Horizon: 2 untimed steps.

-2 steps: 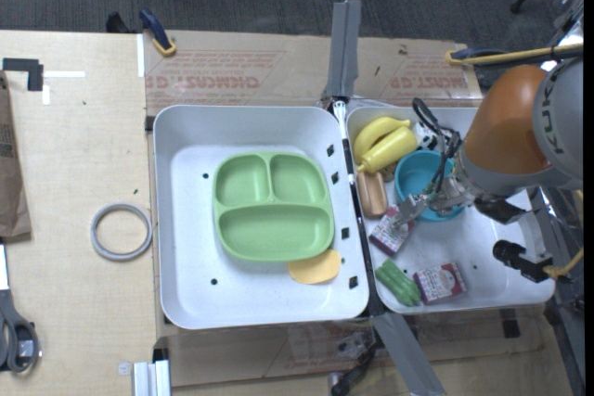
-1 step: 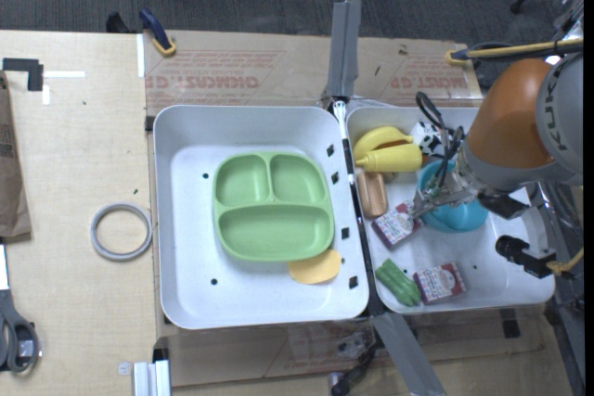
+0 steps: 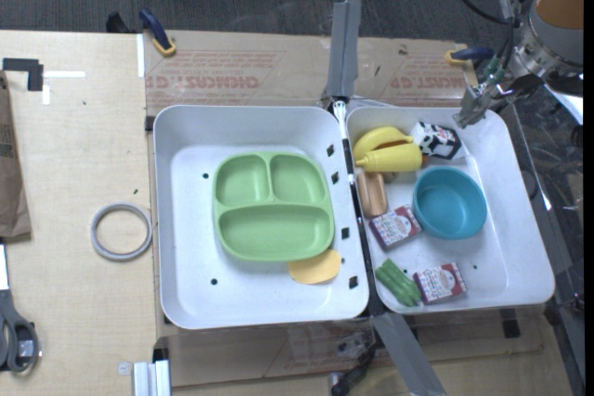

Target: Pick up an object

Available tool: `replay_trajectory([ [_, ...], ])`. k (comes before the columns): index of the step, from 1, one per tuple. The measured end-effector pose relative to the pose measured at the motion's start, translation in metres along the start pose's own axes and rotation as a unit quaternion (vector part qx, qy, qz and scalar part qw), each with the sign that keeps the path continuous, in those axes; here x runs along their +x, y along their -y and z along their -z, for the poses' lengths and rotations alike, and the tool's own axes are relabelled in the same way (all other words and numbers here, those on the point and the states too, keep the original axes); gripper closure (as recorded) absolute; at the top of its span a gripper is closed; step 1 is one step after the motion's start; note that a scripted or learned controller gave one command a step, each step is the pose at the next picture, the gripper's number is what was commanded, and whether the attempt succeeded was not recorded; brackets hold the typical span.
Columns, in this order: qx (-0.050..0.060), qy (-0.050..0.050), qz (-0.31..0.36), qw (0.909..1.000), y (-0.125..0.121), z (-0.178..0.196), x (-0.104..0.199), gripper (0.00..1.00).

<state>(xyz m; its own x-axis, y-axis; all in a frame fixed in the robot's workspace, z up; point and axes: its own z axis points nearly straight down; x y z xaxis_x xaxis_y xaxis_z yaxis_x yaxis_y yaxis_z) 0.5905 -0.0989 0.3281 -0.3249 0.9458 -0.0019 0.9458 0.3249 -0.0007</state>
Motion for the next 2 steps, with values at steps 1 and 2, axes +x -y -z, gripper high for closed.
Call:
replay_trajectory([
  [1, 0.000, 0.000, 0.000, 1.0000, 0.000, 0.000, 0.000, 0.00],
  [2, 0.001, -0.001, -0.197, 0.9805, -0.005, -0.156, -0.070, 0.00],
])
